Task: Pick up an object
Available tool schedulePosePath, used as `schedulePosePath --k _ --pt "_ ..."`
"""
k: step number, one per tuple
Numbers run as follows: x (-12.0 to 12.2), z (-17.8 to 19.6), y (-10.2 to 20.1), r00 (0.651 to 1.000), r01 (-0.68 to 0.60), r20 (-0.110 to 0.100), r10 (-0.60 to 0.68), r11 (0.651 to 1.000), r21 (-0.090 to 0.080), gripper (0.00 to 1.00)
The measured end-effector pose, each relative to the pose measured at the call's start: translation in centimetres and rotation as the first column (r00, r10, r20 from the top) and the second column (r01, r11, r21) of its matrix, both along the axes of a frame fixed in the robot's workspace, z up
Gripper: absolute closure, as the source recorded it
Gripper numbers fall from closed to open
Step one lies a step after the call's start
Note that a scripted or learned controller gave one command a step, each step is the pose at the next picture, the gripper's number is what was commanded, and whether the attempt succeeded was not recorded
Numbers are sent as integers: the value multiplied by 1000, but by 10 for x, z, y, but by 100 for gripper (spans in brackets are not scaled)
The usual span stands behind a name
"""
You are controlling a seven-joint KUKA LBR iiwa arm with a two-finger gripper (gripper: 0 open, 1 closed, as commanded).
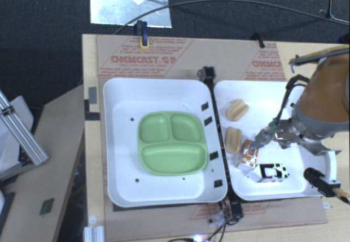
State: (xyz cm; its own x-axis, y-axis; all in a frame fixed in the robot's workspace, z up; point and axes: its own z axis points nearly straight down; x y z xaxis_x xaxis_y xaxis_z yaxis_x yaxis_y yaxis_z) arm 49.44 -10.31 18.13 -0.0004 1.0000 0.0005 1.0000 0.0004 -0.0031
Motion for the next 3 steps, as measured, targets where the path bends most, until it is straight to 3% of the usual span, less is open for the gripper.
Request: schedulePosePath --k 1,2,3 --pt "-4 -46 -7 1000 0 1 0 1000 0 0" --pt "1 -74 -6 1000 -6 15 6 1000 2 0" --pt "4 -62 -6 1000 -2 25 2 1000 1 100"
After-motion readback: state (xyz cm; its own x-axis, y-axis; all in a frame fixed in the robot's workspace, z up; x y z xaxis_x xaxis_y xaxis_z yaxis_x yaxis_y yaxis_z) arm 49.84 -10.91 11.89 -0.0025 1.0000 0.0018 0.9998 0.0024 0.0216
